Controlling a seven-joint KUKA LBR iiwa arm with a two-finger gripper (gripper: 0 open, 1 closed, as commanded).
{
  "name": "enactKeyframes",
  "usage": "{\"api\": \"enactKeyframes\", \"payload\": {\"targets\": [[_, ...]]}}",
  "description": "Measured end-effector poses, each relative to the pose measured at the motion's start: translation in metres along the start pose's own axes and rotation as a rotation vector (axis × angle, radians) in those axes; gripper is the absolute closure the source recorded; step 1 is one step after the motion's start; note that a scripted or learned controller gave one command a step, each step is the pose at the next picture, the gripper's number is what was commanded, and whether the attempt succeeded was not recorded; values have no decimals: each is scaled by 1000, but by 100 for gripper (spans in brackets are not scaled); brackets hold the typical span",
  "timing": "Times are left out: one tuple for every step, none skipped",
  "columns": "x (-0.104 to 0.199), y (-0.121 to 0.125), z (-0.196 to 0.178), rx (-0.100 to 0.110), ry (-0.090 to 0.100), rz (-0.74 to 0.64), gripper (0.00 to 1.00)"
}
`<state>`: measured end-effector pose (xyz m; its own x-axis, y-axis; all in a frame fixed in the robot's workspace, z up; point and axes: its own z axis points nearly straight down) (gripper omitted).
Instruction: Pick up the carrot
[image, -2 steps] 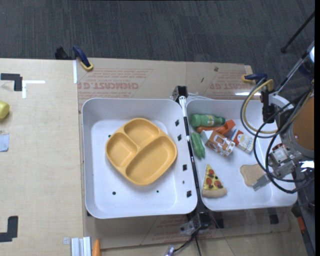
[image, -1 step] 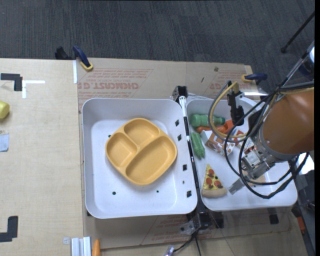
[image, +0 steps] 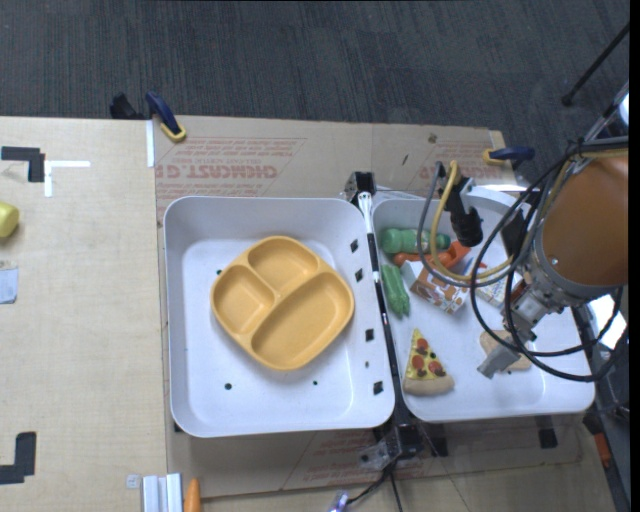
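Carrot (image: 452, 254), a short orange piece half hidden under dark cables, lies near the far edge of the right bin (image: 565, 395), among other toy food. The gripper (image: 497, 362) hangs well apart from it, toward that bin's near right corner, just above a tan item (image: 505, 345); whether it is clenched or released cannot be told. Beside the carrot sit a green vegetable (image: 403, 240), a long green pod (image: 395, 290) along the bin's left wall, and a small printed packet (image: 441, 290). A pizza slice (image: 426, 364) rests near the bin's near edge. The left bin (image: 200, 400) holds a yellow divided plate (image: 283, 301) at its middle.
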<state>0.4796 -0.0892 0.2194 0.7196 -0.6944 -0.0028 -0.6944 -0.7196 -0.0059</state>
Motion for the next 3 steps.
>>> {"api": "enactKeyframes", "payload": {"targets": [[0,-2,-8,3,-6,5,100],[0,-2,-7,4,-7,5,0],[44,32,126,-4,2,-205,0]]}}
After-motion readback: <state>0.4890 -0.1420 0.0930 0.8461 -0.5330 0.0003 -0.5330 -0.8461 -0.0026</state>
